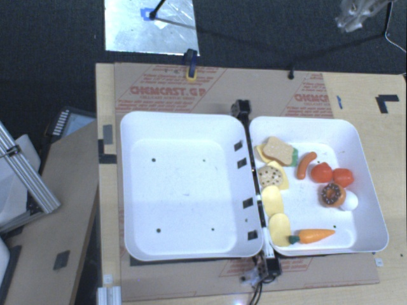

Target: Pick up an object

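Gripper (357, 8) hung above the bench's far right corner, well clear of both bins; grip state indeterminable. Toy food (299, 183) lay crowded in the right bin (369, 196), likely for easy reach.

we see two white bins (184, 246) on a tan board (210, 84) with red lettering. at right in the frame lie an orange carrot (315, 236) with a green end, two red tomatoes (332, 174), a brown-orange sausage (306, 164), pale yellow pieces (275, 211) and a speckled tan cracker (269, 175).
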Motion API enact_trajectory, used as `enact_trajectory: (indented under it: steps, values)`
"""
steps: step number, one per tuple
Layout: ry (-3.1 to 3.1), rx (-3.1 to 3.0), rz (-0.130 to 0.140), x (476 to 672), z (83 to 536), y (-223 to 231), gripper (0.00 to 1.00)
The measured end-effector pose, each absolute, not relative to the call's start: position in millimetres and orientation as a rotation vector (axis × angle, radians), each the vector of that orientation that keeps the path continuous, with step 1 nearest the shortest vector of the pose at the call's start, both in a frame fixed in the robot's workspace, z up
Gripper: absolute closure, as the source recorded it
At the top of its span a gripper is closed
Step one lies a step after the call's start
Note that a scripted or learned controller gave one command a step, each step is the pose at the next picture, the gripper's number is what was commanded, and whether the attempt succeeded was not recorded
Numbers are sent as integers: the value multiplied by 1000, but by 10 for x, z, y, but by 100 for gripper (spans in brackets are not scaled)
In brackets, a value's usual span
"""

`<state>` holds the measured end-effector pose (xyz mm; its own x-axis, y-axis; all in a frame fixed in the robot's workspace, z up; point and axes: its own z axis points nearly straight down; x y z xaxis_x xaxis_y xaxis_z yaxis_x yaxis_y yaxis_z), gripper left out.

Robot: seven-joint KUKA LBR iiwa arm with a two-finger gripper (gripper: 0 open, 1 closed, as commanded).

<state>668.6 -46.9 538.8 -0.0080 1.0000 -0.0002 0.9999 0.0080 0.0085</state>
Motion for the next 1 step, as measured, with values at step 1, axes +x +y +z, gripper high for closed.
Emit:
enact_trajectory:
  steps: [1]
  values:
    - [2218, 2223, -2, 6682, 4973, -1046, 100]
